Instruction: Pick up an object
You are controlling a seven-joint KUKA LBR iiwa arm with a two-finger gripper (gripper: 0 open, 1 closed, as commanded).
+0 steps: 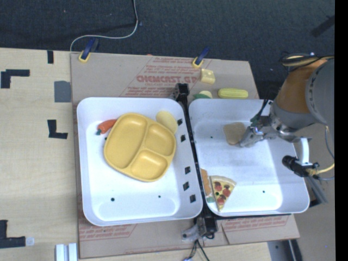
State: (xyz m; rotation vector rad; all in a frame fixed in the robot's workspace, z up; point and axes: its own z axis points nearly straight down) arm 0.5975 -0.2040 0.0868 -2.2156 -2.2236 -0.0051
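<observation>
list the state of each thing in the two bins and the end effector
yellow divided plate: flat in the left bin, tilted askew
orange carrot: partly under the plate's edge
pizza slice: flat in the right bin
tan piece: lying beside the end effector
end effector: low in the right bin

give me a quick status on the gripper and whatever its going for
Gripper low in right bin, at edge of tan flat piece. No grasp visible. Pizza slice toy near front left corner, well apart; nothing blocking.

Two white bins side by side. In left bin (89,162): yellow divided plate (140,147), carrot (106,125). In right bin (261,197): pizza slice (221,191), tan piece (234,133) touching gripper (248,140).
</observation>
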